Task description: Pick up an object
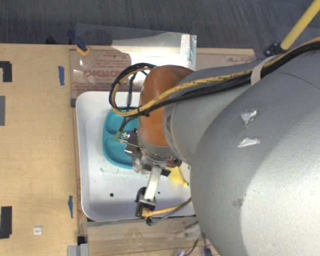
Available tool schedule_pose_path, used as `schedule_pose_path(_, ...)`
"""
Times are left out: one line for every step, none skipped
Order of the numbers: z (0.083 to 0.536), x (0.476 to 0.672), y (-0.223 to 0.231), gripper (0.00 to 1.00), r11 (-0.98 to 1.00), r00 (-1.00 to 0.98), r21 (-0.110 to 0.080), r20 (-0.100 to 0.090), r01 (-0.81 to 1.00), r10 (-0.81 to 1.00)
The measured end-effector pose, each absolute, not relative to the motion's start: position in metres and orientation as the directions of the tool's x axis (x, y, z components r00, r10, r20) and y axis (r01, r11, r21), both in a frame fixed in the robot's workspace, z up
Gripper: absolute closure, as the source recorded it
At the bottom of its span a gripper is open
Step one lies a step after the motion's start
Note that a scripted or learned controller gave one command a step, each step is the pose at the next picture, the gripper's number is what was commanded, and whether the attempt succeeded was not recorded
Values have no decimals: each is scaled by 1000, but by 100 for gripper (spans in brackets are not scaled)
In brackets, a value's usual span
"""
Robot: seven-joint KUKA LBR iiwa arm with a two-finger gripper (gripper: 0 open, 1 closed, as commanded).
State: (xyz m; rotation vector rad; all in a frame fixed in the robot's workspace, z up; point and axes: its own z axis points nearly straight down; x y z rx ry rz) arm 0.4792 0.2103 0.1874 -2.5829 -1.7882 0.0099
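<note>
Right up against the lens: fat grey arm link (266,159), hogging the whole right side of the view. Just past it, orange band (157,103), wrist pointing down into the white bin (90,159). Under that, pincer (133,151), tucked below the wrist and low over the bin floor. Can't tell whether wide or narrow from this angle, so not calling it either way. Nothing visibly held.

Reads like the reach-and-close step, grab not yet made. Next move probably calls for closing squarely on something solid, then lifting straight up and checking for anything actually coming along.

Deeper in the bin: teal rounded thing (113,143), lying on the floor toward the view's left. Touching or just beside the pincer, hard to say which, and partly hidden behind it. Looks smooth and curved, so could slip, honestly. Also a small yellow piece (178,176) peeking out on the pincer's other side, right at the arm's edge.

Beyond the far rim, a clear plastic sheet (104,68) with reddish print.
</note>
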Motion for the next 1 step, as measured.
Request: schedule_pose_path(178,485,214,100,-689,689,-2,-8,725,725)
